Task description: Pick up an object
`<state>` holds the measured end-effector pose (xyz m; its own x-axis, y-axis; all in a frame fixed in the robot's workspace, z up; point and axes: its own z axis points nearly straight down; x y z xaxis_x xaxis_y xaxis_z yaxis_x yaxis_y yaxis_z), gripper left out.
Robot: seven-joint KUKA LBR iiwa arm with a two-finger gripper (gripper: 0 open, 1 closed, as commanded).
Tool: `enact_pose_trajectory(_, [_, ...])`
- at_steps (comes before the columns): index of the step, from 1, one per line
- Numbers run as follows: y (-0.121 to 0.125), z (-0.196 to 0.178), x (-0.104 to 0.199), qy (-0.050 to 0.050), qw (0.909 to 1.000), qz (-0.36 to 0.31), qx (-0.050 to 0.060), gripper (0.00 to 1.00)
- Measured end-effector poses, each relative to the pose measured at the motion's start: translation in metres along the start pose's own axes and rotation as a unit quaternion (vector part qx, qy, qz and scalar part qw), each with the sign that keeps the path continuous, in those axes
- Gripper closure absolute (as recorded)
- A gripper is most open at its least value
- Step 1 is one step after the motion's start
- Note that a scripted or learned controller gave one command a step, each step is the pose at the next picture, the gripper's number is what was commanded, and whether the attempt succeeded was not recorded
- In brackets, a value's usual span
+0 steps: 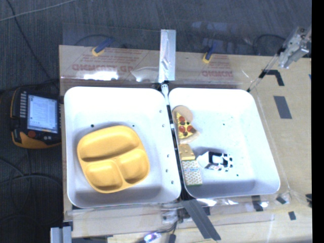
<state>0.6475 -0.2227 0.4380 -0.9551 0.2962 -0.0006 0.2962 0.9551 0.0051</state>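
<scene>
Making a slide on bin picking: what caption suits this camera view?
Yellow divided tray in left bin; pizza slice toy, small box and black-and-white toy in right bin.

Yellow divided tray (112, 157) lay flat in left bin. Pizza slice (184, 123), small box (190, 167), black-and-white toy (219, 160) lay in right bin.

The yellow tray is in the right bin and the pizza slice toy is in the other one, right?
Not quite. The camera view shows the yellow tray in the left bin, not the right. The pizza slice is in the other one, the right bin.
</scene>
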Motion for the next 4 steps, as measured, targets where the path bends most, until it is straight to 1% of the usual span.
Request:
enact_pose_trajectory(1, [0.049,0.146,0.020,0.002,0.9876,0.157,0.002,1.00])
enact_pose_trajectory(2, [0.000,0.007,0.029,0.000,0.9866,0.163,0.002,1.00])
enact_pose_trajectory(3, [0.001,0.275,0.000,0.003,0.9736,0.228,0.002,1.00])
enact_pose_trajectory(4, [0.001,0.275,0.000,0.002,0.9736,0.228,0.002,0.00])
